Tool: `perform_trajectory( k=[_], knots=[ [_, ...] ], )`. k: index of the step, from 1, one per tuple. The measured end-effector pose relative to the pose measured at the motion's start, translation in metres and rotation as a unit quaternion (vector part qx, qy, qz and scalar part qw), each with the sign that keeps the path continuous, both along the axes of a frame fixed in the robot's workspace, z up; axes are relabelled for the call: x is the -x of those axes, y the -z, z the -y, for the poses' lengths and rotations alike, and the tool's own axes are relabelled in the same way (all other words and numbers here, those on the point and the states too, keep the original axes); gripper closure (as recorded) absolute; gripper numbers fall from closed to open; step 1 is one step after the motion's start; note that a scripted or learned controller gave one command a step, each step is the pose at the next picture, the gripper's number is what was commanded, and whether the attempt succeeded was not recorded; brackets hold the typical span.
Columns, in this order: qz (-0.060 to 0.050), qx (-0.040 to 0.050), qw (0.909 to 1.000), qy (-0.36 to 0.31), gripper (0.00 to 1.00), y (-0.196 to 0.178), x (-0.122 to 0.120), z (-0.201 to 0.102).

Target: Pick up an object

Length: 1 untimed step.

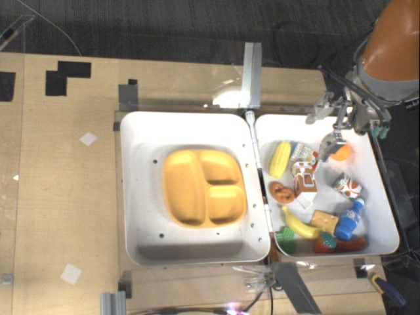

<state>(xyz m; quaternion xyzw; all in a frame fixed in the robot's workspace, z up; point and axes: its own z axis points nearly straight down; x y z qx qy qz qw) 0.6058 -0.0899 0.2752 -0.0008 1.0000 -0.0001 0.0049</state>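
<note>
Small orange rounded toy (340, 152) at the far right of the right-hand shallow white bin (387, 202), just beside the tips of the grey two-finger gripper (330, 143) — touching or barely apart, cannot tell which. Gripper reaching in from the far right under the arm's orange band (392, 38), pointed down into the bin's far corner; how far open, cannot tell, and nothing seen clamped between the tips. Left of the gripper, a yellow plastic corn cob (280, 159) lying lengthwise; nearer, a brown pretzel-shaped toy (282, 191), a yellow plastic banana (298, 225), a blue plastic bottle (349, 220) and a small red-and-white can (347, 187) — all well mixed together. In the left-hand white bin (141, 176), a yellow three-compartment plastic tray (202, 186) resting flat near the middle.
</note>
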Motion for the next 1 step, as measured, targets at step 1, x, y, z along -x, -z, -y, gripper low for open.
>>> perform_trajectory(
  k=[1],
  knots=[
    [-0.004,-0.0015,0.9803,0.198,0.0,0.1347,0.0033,0.0359]
  ],
)
